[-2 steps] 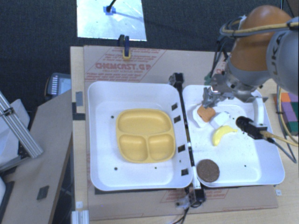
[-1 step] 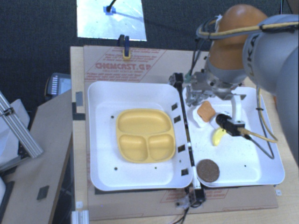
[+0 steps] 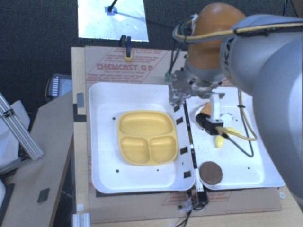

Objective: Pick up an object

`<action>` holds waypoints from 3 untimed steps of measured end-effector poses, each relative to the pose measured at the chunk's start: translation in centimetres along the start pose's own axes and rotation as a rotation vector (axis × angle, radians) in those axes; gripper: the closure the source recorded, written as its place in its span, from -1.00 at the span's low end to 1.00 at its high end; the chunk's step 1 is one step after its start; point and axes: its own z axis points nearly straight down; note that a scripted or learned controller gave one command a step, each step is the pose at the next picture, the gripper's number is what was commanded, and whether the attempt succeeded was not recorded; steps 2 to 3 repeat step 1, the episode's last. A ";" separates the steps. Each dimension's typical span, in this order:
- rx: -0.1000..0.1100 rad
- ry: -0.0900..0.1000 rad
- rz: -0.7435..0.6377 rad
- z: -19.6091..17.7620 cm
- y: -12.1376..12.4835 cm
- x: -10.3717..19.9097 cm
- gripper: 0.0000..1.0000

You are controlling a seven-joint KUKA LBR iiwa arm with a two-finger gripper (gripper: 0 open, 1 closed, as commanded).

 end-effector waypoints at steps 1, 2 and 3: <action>0.001 -0.002 0.005 -0.1 0.0 -0.3 -1.00; 0.001 -0.002 0.005 -0.1 0.0 -0.3 -1.00; 0.001 -0.002 0.005 -0.1 0.0 -0.3 -1.00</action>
